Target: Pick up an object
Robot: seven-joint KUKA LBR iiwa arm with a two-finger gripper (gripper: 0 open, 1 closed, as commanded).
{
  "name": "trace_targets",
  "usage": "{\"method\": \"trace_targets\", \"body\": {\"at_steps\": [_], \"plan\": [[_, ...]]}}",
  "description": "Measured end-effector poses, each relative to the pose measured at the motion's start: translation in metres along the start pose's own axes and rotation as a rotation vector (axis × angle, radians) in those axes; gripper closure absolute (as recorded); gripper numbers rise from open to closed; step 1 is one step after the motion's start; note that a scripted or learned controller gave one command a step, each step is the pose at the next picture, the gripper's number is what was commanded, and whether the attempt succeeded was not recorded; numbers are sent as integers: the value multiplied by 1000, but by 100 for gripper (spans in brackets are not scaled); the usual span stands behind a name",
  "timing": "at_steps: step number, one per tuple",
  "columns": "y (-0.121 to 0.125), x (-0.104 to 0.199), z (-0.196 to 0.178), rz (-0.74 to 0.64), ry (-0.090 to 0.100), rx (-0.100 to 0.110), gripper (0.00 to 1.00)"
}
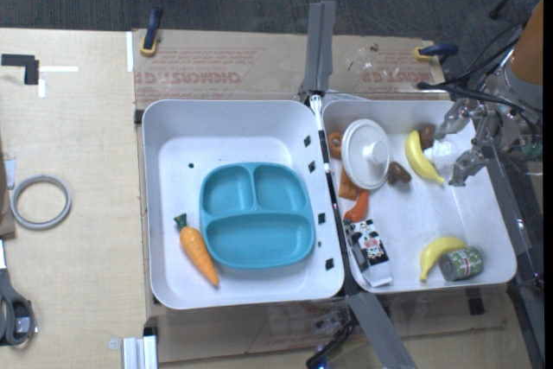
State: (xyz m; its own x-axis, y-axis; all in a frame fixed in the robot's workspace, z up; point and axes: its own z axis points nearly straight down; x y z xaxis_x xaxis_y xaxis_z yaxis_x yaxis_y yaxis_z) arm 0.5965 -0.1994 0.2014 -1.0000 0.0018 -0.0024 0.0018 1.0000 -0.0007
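My gripper (454, 148) hangs over the upper right of the right bin (497, 212), its two metal fingers (465, 167) spread open. A small white crumpled object (440, 153) lies just below and between them, beside a yellow banana (420, 156); nothing is gripped. Also in this bin are a white round lid (366, 153), a brown lump (398, 174), orange-red pieces (352, 196), a black-and-white carton (370, 251), a second banana (441, 252) and a green can (462, 264). The left bin (164, 186) holds a blue divided plate (257, 214) and a carrot (199, 253).
Cables and the arm's body crowd the right edge near the bin wall. A grey divider bar (320, 47) runs between the bins at the back. On the bench to the left lie a tape roll (39, 201) and scissors (15, 317).
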Motion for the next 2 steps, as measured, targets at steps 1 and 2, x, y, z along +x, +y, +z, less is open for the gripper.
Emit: {"method": "trace_targets", "body": {"at_steps": [1, 2], "plan": [[39, -2, 109, 140, -1, 0, 0], [12, -39, 108, 231, -4, 1, 0]]}}
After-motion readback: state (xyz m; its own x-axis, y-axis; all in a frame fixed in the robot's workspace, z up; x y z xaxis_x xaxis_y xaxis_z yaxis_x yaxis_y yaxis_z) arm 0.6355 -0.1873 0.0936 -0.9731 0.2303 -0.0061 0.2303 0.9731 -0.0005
